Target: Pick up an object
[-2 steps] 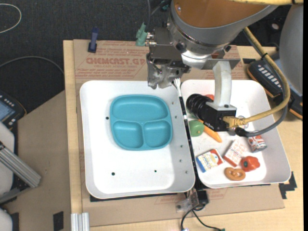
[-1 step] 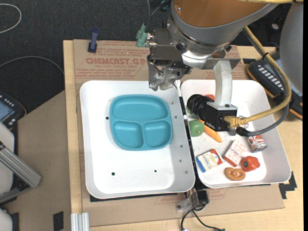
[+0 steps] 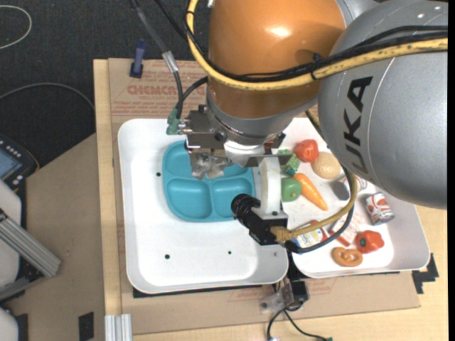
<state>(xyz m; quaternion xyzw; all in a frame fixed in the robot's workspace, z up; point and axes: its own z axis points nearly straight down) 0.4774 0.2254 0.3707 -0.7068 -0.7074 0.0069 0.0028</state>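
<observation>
The two-finger gripper (image 3: 208, 163) hangs over 1 turquoise plastic divided tray (image 3: 202, 190) in the left white bin (image 3: 142, 212); whether its fingers are apart cannot be told. In the right white bin (image 3: 405, 251), 1 orange plastic carrot (image 3: 311, 190) lies with its long axis diagonal, green top pointing up-left, beside 1 red tomato (image 3: 307, 150) and 1 beige potato (image 3: 326, 166).

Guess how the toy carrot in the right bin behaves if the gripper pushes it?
The carrot tapers to a point, so it would probably pivot or roll in an arc. It looks like light plastic, likely skidding on the smooth white bin.
</observation>
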